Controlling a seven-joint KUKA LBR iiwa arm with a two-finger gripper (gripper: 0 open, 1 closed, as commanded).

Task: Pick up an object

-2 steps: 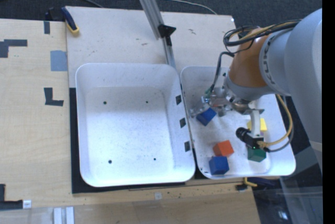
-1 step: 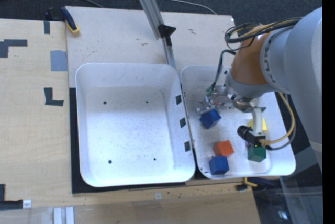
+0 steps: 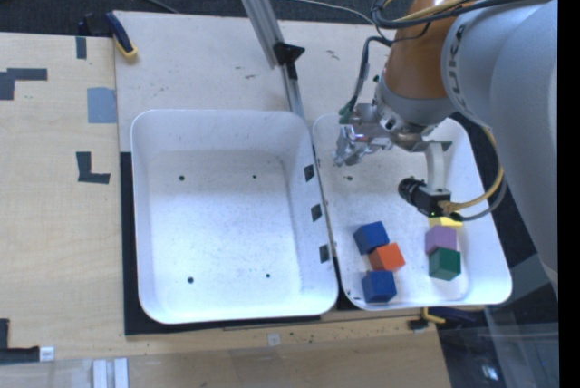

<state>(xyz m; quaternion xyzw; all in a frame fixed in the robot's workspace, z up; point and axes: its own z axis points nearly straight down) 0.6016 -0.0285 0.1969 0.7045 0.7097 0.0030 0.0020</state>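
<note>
The grey arm's bulk is covering the upper right of the frame and hiding part of the right shallow white bin (image 3: 485, 291), and the small metal claw (image 3: 349, 150) is sitting too dim and small to tell. Lower right, two blue cubes (image 3: 370, 237) (image 3: 379, 286), an orange cube (image 3: 389, 257), a purple block (image 3: 441, 238) and a green block (image 3: 445, 263) are lying clustered, well apart from the claw.

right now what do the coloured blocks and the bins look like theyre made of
Blocks, e.g. orange block and green block: probably painted wood or foam; flat matte colour, no glare, crisp edges. Hard to tell which.
Right bin and left bin: likely moulded plastic; smooth white walls, rounded corners, faint sheen, dark speckles on the floor.
</note>
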